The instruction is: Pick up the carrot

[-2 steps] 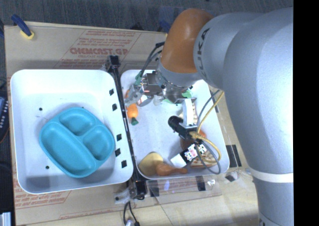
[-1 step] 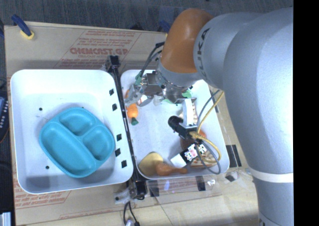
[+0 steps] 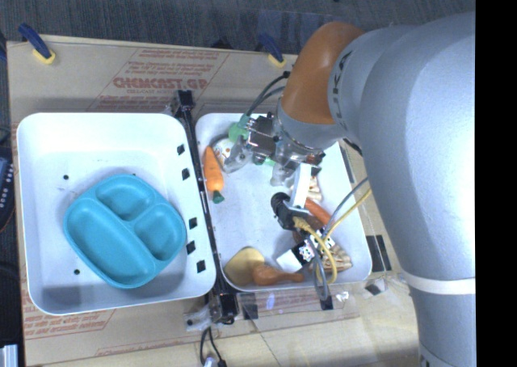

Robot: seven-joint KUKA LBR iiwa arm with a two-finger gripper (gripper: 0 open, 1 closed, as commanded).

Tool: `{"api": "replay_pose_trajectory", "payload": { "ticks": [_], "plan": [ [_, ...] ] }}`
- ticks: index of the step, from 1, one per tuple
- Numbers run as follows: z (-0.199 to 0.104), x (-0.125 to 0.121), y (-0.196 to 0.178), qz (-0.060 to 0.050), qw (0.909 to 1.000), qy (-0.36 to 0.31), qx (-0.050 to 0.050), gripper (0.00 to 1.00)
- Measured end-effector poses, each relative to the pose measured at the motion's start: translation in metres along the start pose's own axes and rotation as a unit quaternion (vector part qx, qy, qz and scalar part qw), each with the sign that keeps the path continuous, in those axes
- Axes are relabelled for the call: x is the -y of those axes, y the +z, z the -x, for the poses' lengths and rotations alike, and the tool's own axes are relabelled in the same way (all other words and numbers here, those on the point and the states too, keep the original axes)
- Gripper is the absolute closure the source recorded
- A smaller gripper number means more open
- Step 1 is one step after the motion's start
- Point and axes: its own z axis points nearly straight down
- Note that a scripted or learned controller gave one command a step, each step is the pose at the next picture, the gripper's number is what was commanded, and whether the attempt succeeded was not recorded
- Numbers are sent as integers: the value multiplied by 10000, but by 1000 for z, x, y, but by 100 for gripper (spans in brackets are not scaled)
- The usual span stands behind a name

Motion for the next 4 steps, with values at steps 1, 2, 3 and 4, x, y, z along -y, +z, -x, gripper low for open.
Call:
{"api": "replay_pose_trajectory", "payload": {
  "ticks": [1,2,3,4],
  "plan": [
    [21,-54,102,-8,10000,-43,22,0],
    [21,-48,100,-11,9711,2387,-19,0],
    [20,-48,90,-45,9723,2336,-25,100],
    [-19,43,-2,-3,9876,1570,-30,100]
  ]
}}
